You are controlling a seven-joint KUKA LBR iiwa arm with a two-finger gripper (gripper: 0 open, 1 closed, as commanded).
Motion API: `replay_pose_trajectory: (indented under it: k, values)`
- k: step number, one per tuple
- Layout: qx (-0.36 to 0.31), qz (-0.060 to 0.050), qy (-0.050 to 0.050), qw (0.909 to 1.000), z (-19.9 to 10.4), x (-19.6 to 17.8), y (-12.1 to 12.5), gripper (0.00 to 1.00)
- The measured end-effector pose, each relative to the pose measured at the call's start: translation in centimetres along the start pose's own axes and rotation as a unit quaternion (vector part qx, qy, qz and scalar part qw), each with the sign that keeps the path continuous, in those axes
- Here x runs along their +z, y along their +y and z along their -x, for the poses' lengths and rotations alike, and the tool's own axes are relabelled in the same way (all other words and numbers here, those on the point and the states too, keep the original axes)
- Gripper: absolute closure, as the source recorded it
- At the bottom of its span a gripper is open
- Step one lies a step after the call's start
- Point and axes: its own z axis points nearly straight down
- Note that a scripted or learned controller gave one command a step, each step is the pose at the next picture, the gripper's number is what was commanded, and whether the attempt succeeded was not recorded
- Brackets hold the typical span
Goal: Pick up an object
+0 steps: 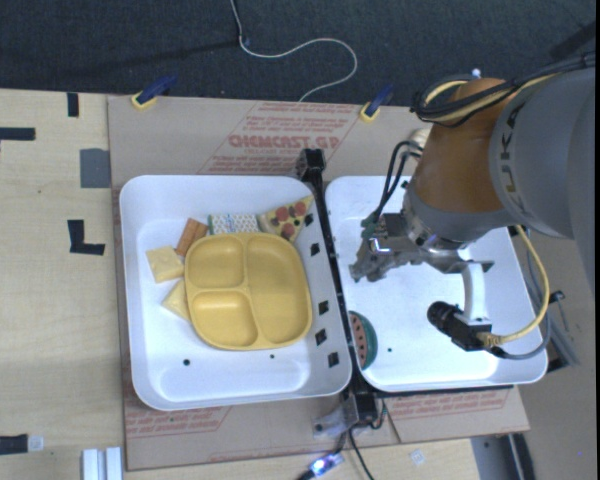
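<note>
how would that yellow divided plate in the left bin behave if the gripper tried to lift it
The yellow plate looks like moulded plastic, so probably stiff and light. It is wide and shallow with a smooth rim, so two fingers may slip unless they pinch an edge. It rests partly on smaller pieces, so it might rock when touched.

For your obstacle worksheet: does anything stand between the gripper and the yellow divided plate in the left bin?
Yes. The gripper is over the right bin; the black divider between the bins separates it from the yellow divided plate.

Divided plate (248, 290) in left bin (140, 268) — arm (480, 168) over right bin (420, 373)
</note>
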Motion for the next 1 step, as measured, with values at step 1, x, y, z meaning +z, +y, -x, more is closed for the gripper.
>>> replay_pose_trajectory:
  k: [1]
  values:
    - [0.0,0.001,0.0,1.0,0.26,-1.82,0.64,1.0]
